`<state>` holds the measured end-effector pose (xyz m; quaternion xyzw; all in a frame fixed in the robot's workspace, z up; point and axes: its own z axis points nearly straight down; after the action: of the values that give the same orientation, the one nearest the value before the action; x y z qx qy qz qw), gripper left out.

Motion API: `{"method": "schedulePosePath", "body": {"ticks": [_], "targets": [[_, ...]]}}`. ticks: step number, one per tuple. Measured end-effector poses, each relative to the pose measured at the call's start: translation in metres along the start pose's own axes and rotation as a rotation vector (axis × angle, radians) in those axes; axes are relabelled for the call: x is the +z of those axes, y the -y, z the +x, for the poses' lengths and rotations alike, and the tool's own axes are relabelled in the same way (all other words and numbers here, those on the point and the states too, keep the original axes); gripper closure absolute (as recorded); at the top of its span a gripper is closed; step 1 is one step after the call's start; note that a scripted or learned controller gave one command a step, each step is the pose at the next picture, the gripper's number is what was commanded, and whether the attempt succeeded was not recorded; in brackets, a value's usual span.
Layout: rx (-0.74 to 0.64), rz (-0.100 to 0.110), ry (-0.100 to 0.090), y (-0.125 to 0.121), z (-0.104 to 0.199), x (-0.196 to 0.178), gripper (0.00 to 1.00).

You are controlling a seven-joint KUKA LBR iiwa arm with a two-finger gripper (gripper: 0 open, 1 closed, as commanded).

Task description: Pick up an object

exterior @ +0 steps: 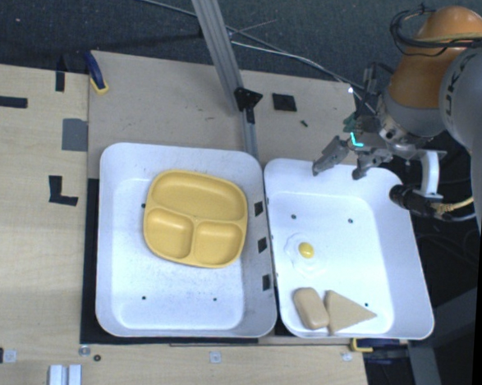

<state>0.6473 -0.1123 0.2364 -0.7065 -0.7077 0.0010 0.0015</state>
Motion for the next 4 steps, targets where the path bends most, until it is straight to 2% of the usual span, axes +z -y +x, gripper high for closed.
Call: {"method": "schedulePosePath", "body": {"ticks": [1,3,4], "targets": [[0.0,-0.002,0.0,0.0,0.0,-0.001,0.0],[0.001,0.003,0.001,0.015,-0.012,0.109,0.0],[0.0,-0.004,0.003,0.014,-0.012,0.153,0.0]]}}
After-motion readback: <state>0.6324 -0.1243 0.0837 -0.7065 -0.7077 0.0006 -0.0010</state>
